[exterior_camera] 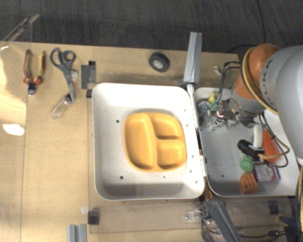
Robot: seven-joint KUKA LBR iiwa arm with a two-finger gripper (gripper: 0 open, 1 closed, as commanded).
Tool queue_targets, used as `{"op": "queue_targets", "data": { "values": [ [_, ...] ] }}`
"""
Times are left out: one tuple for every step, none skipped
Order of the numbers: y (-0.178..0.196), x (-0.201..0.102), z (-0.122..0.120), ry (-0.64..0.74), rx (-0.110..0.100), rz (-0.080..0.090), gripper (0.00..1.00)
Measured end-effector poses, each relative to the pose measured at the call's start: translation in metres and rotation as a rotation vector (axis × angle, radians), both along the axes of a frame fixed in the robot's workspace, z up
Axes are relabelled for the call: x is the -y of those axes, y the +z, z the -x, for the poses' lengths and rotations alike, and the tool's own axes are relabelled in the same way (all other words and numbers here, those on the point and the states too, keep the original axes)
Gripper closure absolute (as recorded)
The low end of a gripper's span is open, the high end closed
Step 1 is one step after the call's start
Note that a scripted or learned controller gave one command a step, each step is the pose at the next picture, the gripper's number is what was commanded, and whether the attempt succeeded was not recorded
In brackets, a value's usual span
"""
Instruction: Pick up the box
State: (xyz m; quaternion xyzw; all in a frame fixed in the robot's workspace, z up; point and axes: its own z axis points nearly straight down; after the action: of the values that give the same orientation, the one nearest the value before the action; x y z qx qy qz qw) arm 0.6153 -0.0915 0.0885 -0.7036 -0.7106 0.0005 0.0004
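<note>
In the camera view the gripper [217, 116] hangs over the far left corner of the right bin [221, 171]; whether it is open or closed I cannot tell; the box [266, 173], small and purple, lies at the near right of that bin, well apart from the gripper, just beside a brown waffle [248, 183] and near a green ball [247, 164]; so crowded, a grasp could catch a neighbour instead, or shove the box against the wall and miss it.
</note>
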Motion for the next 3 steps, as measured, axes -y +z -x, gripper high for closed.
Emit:
{"op": "queue_targets", "data": {
  "values": [
    [0.009, 0.0, 0.003, 0.004, -0.013, -0.002, 1.0],
    [0.097, -0.085, 0.042, -0.291, 0.006, -0.001, 1.0],
    [0.178, -0.068, 0.116, -0.036, 0.008, 0.0, 1.0]
  ]
}}
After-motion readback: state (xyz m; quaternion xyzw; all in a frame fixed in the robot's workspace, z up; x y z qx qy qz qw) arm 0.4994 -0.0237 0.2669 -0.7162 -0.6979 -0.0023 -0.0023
